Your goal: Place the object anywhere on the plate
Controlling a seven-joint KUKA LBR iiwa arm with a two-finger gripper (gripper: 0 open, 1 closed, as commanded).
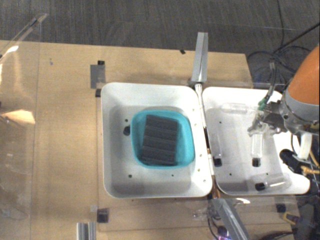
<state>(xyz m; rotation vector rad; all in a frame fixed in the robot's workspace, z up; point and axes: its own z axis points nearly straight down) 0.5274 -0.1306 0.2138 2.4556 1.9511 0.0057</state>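
Observation:
A dark grey ridged block (160,140) lies flat on the teal plate (187,149), roughly at its middle. The plate sits in the left white bin (113,134). My gripper (261,126) hangs over the right bin (231,180), near its right side and well apart from the block and the plate. Nothing shows in its grasp. The arm's orange band (306,86) is at the right edge of the view.
A grey metal post (201,59) stands at the back between the two bins. Translucent, pale pieces (256,148) and small black spots (217,161) lie in the right bin. Cables (299,164) crowd the right edge. Bare wooden bench (50,134) spreads to the left.

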